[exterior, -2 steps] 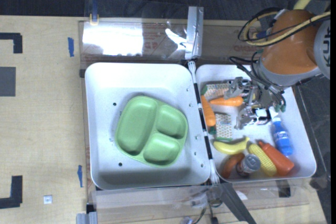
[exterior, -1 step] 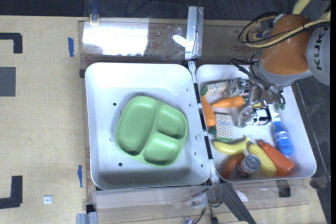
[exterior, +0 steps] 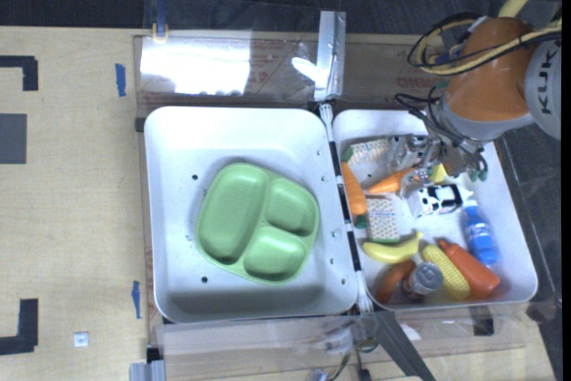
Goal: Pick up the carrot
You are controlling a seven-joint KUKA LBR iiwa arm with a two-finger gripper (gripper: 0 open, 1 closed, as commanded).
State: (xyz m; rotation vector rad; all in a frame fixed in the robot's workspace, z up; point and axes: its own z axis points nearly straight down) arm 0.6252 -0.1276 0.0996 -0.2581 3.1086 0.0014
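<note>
Left bin (exterior: 169,192): green divided plate (exterior: 257,220), sitting centre. Right bin (exterior: 517,227): carrot (exterior: 354,192) lies along the left wall, a second orange piece (exterior: 385,184) just beside it. Banana (exterior: 390,250), corn (exterior: 446,270) and blue bottle (exterior: 479,236) toward the front. Hand (exterior: 426,167) low over the bin's rear clutter, near the carrot; finger state cannot be told.

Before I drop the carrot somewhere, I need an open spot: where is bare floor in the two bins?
The left bin has bare floor all round the green divided plate, widest along its top edge. The right bin is crowded: carrot, banana, corn and blue bottle pack it, with the tool above.
</note>
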